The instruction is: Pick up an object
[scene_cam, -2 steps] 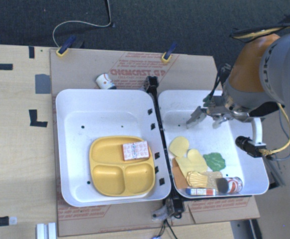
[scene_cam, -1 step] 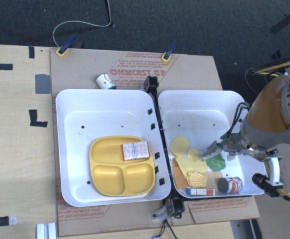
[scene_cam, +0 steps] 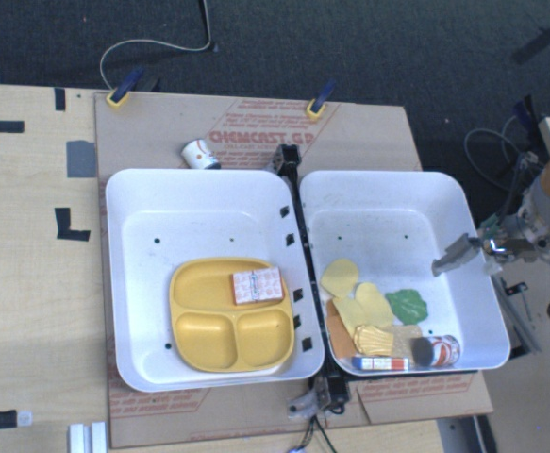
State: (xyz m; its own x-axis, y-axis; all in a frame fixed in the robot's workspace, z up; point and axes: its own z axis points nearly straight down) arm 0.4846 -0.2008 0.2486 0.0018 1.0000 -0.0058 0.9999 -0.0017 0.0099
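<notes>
**A:** What sits in the left bin [scene_cam: 133,253]?

**B:** A yellow divided tray [scene_cam: 208,333], lying flat toward the lower middle of that bin. A small red-and-white patterned packet [scene_cam: 257,286] rests on the tray's upper compartment, toward its right end. The two lower compartments show bare yellow.

**A:** And the right bin [scene_cam: 388,201]?

**B:** Its contents crowd the lower left corner. Pale yellow soft pieces [scene_cam: 355,295] overlap one another there, with a green crumpled item [scene_cam: 408,305] just beside them on the right. Below lies a tan flat piece [scene_cam: 336,328], and along the bottom wall a thin red-and-white stick-like item [scene_cam: 378,362] and a small can [scene_cam: 437,350] on its side. These things to be picked all lie in the lower middle of the frame.

**A:** Where is the gripper [scene_cam: 452,256]?

**B:** At the right edge of the frame, reaching over the right bin's right wall. It hangs apart from the heap, up and to the right of the green item. Nothing is seen between its fingers; whether they are spread or closed cannot be told from this angle.

**A:** Anything outside the bins?

**B:** A small white cylinder [scene_cam: 199,155] lies on the cardboard sheet [scene_cam: 256,125], just above the left bin.
</notes>
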